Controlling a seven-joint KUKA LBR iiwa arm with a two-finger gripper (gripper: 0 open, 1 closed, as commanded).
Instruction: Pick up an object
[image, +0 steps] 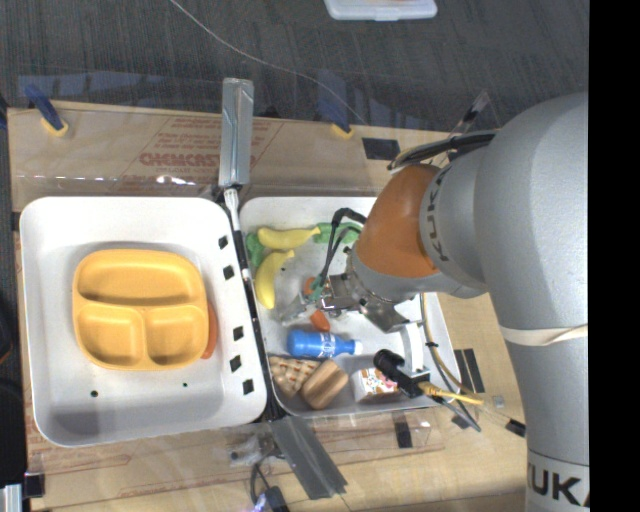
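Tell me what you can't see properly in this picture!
- Camera view: the arm covers the right bin's right side.
- The tool is too small and cluttered to read its state.
- The small packet by the blue bottle: label too small.

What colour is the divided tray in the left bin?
Yellow-orange; the divided tray shows clearly in the camera view.

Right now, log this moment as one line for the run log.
arm: over right bin | gripper: low among items, fingers unclear | nearby: bananas, blue bottle | left bin: yellow tray | pick: unconfirmed
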